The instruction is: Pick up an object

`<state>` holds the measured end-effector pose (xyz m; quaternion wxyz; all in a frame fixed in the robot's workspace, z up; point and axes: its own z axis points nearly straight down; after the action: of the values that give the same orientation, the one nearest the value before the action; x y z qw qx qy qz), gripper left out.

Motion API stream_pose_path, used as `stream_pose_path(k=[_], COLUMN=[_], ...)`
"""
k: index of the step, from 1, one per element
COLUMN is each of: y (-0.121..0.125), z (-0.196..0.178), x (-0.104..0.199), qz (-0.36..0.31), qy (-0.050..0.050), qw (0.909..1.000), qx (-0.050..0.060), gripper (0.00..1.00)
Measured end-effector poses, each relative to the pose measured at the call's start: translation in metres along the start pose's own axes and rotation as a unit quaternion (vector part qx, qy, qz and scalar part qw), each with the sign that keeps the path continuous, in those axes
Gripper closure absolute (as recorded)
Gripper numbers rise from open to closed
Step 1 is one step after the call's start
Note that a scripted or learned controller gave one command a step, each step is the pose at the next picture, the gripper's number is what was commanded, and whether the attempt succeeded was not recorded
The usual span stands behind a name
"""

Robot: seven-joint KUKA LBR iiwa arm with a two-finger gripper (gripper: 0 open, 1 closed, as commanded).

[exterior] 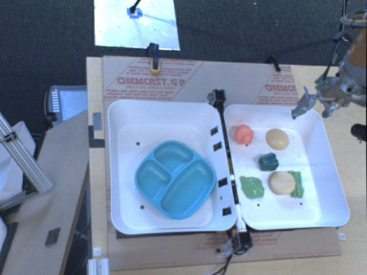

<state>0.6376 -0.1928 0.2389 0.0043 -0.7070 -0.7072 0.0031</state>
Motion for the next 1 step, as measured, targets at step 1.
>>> stream_pose_path(k=[1], y=[0.0022], z=[-0.0085], x=[0.0010], qz=[-0.002], qy=[-0.001], qw=[1.0000], qx=[-0.006], gripper=[0.00])
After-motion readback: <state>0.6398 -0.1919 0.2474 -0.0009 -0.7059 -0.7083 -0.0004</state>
